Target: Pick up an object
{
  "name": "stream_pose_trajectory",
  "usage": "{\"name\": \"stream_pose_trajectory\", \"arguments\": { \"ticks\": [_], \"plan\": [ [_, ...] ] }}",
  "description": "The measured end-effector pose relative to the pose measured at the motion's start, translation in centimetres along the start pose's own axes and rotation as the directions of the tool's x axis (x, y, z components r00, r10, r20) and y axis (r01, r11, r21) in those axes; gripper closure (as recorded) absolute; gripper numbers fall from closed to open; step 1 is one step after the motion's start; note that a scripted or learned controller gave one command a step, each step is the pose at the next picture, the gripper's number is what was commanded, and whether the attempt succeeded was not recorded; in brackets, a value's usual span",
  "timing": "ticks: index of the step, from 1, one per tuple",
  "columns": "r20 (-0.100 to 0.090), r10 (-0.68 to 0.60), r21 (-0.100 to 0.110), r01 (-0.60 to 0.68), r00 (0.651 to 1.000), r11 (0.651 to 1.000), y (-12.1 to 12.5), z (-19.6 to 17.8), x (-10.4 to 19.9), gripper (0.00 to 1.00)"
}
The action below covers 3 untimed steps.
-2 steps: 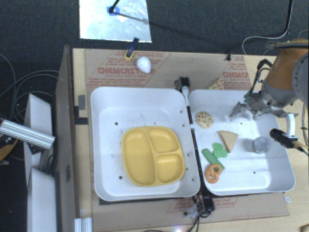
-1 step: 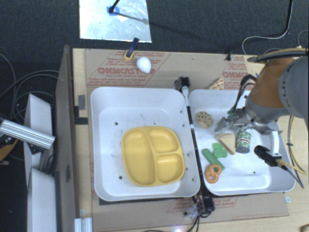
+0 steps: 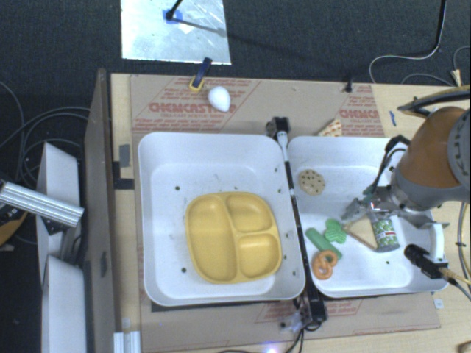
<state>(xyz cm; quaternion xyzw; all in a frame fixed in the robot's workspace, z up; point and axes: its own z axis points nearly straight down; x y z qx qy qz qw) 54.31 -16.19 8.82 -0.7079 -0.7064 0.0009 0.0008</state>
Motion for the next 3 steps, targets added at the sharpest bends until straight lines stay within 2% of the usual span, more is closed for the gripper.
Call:
{"name": "stream_pose_trajectory", "arguments": {
  "ticks": [1,2,3],
  "plan": [
    [0.001,-0.004,-0.006,0.004,1.000,1.000,0.3,-1.1,0.2,1.00],
    [0.009,-0.001,-0.019,0.001,1.000,1.000,3.4,-13.3,-4.8,1.00],
    [0.001,-0.003,-0.006,0.003,1.000,1.000,3.1,-12.5,-4.5,0.00]
  ]
}}
